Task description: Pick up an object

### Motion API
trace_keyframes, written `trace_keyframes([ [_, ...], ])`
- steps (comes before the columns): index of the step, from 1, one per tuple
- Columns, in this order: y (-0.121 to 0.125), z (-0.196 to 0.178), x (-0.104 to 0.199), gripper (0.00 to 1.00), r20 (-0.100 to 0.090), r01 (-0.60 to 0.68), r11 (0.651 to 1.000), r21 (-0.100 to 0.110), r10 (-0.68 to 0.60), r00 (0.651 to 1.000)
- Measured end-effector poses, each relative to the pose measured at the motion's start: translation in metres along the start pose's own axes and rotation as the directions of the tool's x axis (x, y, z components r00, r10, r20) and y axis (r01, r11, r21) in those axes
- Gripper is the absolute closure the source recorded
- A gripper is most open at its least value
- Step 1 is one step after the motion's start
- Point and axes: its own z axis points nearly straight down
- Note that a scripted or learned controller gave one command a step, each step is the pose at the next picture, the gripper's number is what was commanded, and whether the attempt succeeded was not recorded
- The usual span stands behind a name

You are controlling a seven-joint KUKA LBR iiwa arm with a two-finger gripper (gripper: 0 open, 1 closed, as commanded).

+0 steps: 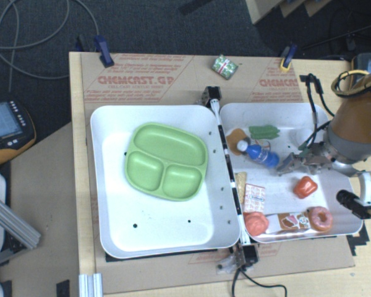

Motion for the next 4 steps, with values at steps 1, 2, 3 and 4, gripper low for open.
trace_keyframes([
  [1,-0.04,0.003,0.01,0.0,-0.006,0.002,1.0,0.009,-0.002,1.0],
  [2,-0.039,-0.007,0.01,1.0,-0.005,0.0,1.0,0.006,0.0,1.0],
  [3,-0.039,-0.007,0.01,0.0,-0.005,0.001,1.0,0.006,-0.001,1.0],
  [4,-0.069,0.003,0.007,0.0,-0.005,0.001,1.0,0.008,-0.001,1.0],
])
